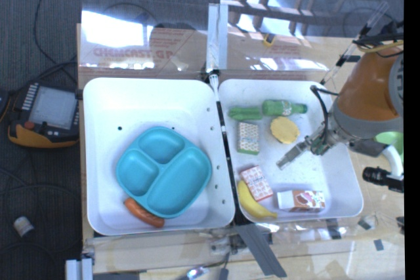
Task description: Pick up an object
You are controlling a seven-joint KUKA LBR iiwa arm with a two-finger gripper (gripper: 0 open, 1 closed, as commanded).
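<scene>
The right bin holds several objects: a green bottle lying on its side, a flat green piece, a yellow round piece, a small patterned box, a red-and-white box, a banana and a carton. My gripper reaches in from the right and hangs low over bare bin floor. It is just below the yellow piece and right of the red-and-white box. Nothing shows in its grasp.
The left bin holds a blue divided plate with an orange sausage at its front edge. A ridge separates the bins. The arm's orange band rises over the right bin's right side. A green item sits beside the arm.
</scene>
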